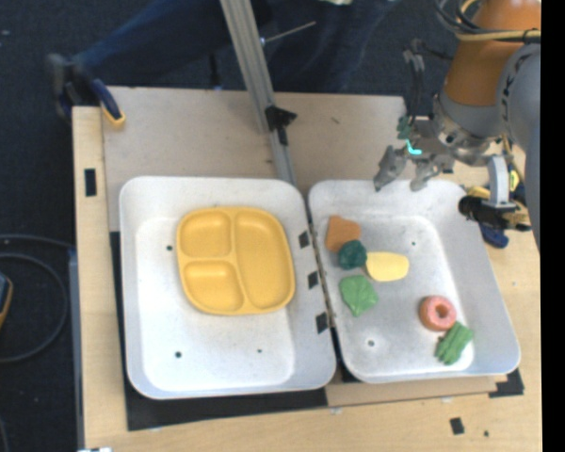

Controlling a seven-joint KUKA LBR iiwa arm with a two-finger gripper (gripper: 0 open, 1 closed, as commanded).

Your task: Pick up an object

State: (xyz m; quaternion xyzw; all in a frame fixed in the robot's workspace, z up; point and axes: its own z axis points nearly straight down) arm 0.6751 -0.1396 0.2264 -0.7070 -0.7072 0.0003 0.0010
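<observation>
Yellow toy [387, 267] sat unobstructed mid-bin; gripper [402, 172] hovered above rim, fingers spread, holding nothing. Should've centered first, then descended.

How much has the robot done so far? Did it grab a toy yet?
Not yet. The tool hangs open above the right bin's far rim with nothing between its fingers. The pink donut, yellow piece and green toys lie in that bin. Reaching down, gripping and lifting are left.
</observation>
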